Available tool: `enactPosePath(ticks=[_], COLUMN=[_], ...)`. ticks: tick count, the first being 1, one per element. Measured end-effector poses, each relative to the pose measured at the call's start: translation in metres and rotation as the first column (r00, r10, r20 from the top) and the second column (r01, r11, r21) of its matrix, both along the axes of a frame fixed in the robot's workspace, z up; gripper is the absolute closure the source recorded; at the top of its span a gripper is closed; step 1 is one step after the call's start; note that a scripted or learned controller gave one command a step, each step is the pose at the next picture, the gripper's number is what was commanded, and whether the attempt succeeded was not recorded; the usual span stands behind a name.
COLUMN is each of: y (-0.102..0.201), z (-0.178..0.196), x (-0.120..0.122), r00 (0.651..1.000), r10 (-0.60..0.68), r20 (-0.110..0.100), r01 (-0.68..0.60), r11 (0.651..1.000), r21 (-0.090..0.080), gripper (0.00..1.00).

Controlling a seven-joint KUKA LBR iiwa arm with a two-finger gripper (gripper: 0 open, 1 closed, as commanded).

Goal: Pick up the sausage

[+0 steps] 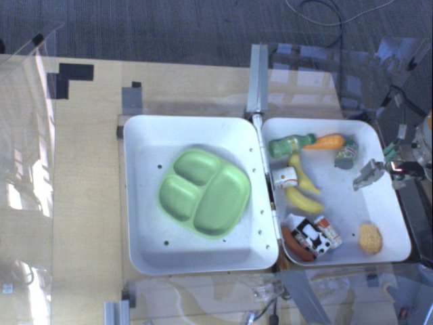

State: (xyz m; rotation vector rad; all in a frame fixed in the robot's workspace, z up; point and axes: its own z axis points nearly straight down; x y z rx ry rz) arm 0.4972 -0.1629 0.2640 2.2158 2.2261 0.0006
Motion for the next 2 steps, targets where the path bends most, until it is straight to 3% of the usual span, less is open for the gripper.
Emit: enactPosePath(ticks=[1, 2], y=[0.06, 0.034], z=[-0.138, -0.175], x=[0.039, 0.0], r00=[0.995, 0.998], r10=[-0.104, -0.062], r20=[-0.002, 0.013], r01=[0.104, 0.062], r11=[0.995, 0.998], r21=[0.001, 0.002], gripper=[0.0, 0.0])
